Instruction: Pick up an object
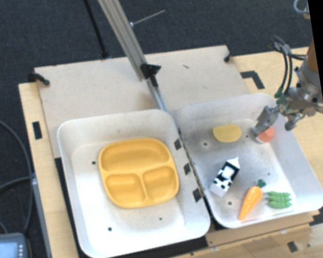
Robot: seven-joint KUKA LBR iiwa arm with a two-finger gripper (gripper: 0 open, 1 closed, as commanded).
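Note:
My gripper (277, 121) hangs over the upper right of the right bin (310, 176), with its two fingers spread apart and nothing between them. A small red-orange object (265, 135) lies on the bin floor just under the left finger (264, 119), partly hidden by it. Left of it rests a flat yellow piece (227, 133). A black-and-white toy carton (226, 177) lies tilted near the bin's middle. A toy carrot (250, 202) with a green top (279, 199) sits at the front.
The left bin (74, 169) holds a yellow divided plate (138, 171). An aluminium post (123, 34) slants up from between the bins at the back. Cables (286, 69) trail from the wrist at the right.

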